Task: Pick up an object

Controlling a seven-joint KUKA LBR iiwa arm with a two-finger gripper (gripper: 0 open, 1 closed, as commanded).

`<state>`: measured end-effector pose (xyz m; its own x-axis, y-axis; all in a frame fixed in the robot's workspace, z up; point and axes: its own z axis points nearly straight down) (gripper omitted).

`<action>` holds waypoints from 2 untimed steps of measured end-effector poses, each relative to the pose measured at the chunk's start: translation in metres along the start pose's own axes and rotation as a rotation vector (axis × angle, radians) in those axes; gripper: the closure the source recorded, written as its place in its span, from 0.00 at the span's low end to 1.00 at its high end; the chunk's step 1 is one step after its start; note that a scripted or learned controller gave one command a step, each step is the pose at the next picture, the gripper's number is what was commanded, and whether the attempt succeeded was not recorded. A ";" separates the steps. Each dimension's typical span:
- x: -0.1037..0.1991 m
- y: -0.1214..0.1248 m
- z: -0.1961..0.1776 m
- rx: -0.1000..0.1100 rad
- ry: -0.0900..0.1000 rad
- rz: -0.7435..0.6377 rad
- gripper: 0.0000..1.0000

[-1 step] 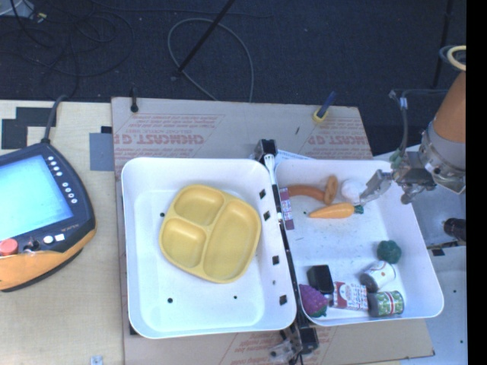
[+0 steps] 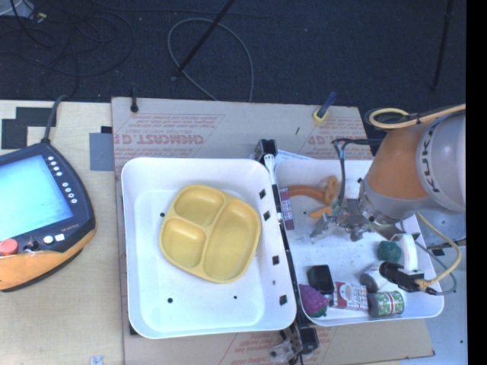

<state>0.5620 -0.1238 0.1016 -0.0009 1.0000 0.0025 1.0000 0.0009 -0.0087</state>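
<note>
My two-finger metal claw (image 2: 335, 225) hangs over the right white bin (image 2: 434, 304); the long orange plastic carrot (image 2: 308, 192) lies just beyond, pointing leftward; whether I am clenched, I cannot tell.

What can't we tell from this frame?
- gripper: small and blurred in the camera view, over the right bin; whether it grips anything cannot be told.
- Right bin's upper right corner: hidden by the arm.
- Small can: label too small to read.
- Orange item: partly behind the arm's cables, identity unclear.
</note>
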 end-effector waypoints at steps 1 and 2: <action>0.026 0.059 0.014 -0.008 -0.007 0.003 0.00; 0.021 0.079 0.015 0.012 0.002 0.001 0.00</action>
<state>0.6405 -0.1029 0.0856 0.0005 1.0000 0.0042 0.9998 -0.0004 -0.0211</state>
